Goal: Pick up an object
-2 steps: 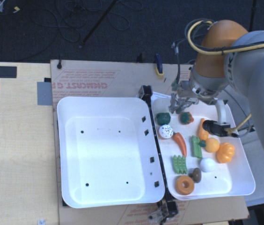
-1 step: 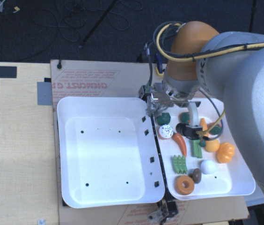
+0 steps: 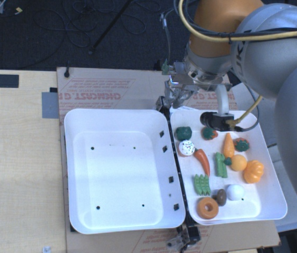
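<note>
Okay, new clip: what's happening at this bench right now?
A grey robot arm with an orange band reaches in from the right, its claw poised over the far edge where the two white bins meet. Nothing shows between its fingers. The right bin holds a scatter of toy food, among them a carrot, a donut, a small pumpkin and a white ball, all lying untouched. The left bin sits alongside. No pick has happened yet.

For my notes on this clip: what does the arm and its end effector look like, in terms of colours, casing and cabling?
The arm has smooth, rounded grey casing with a broad orange band above the wrist. A yellow cable and dark hoses loop around that band. Below it sits a metallic wrist section, and the end effector is a small assembly of silver and dark parts with thin wires, too cluttered to make out finer detail.
</note>
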Robot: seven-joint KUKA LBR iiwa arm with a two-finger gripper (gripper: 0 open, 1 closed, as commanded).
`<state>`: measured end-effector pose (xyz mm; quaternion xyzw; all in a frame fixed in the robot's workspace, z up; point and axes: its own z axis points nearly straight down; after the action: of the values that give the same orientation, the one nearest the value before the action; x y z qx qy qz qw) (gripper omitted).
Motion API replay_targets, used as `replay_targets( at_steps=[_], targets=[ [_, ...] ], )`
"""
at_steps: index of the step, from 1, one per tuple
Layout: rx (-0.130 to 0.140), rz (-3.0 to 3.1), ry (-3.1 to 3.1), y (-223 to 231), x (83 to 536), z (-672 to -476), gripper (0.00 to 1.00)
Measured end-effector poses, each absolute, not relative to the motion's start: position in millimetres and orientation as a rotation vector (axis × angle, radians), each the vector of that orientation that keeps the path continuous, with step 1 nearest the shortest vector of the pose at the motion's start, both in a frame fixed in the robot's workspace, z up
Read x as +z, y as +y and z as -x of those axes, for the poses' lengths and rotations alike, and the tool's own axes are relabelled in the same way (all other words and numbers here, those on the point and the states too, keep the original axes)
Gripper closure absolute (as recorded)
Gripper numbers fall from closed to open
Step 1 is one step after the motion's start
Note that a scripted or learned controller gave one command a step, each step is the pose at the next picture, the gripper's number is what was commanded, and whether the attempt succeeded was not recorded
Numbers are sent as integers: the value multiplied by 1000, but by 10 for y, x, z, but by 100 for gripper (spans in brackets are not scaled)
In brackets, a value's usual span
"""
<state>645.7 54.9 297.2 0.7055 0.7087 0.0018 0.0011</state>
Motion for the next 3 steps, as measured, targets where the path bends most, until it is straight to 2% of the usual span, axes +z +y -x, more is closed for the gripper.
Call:
replay_targets(
  at_steps=[1, 2, 3],
  targets=[
    [-19, -2228, 2227, 425, 2105, -6384, 100],
    [-22, -2226, 2236, 1138, 1028, -6297, 100],
    [-1, -2222, 2217, 718, 2087, -6455, 100]
  ],
)
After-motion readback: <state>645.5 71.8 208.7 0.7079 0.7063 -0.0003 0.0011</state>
